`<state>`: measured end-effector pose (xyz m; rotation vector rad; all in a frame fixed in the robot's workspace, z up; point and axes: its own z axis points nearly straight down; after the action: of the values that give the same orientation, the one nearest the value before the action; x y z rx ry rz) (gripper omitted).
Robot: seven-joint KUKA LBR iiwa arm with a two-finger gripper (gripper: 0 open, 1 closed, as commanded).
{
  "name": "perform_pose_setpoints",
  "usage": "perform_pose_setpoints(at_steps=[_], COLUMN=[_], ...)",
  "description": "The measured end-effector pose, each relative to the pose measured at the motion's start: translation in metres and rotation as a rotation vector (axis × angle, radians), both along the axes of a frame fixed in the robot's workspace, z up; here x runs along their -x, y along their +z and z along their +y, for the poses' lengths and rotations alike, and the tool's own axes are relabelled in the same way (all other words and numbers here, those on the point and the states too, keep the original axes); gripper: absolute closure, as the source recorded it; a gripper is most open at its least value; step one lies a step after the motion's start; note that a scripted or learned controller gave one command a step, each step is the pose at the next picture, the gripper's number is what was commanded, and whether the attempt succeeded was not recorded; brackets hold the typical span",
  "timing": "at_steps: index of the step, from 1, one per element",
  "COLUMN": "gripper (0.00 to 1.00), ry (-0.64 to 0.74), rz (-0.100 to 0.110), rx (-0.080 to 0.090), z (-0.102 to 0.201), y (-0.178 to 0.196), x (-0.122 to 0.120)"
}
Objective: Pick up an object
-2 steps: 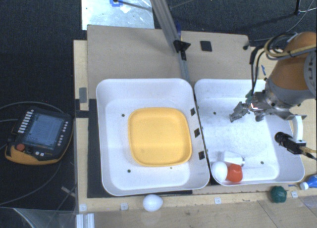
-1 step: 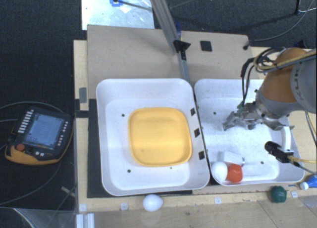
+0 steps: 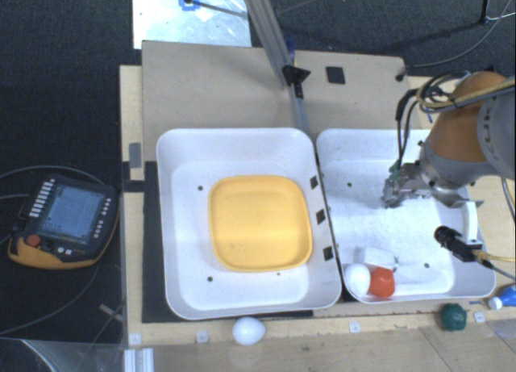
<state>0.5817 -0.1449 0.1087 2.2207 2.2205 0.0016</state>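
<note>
Jaw state: cannot be determined, since the gripper (image 3: 393, 194) is small and dark against the floor of the right bin (image 3: 355, 170), where it sits low in the upper middle area. No object is visible in it. An orange-and-white object (image 3: 372, 280) lies well apart in that bin's near-left corner. The left bin (image 3: 182, 201) holds a yellow plate (image 3: 260, 222). A white egg-shaped item (image 3: 248, 330) rests on the bench below the left bin.

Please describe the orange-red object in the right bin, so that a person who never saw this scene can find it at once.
Look at the right bin, at its near-left corner. Two small round things lie there touching; the orange-red object is the right one. Its neighbour, the white ball, has no colour.
</note>
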Motion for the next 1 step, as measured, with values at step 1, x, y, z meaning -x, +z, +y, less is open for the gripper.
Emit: perform_pose_setpoints(at_steps=[1], gripper=[1.00], ry=[0.000], rz=[-0.003], rx=[0.001], z=[-0.0022], y=[0.0625], x=[0.0010])
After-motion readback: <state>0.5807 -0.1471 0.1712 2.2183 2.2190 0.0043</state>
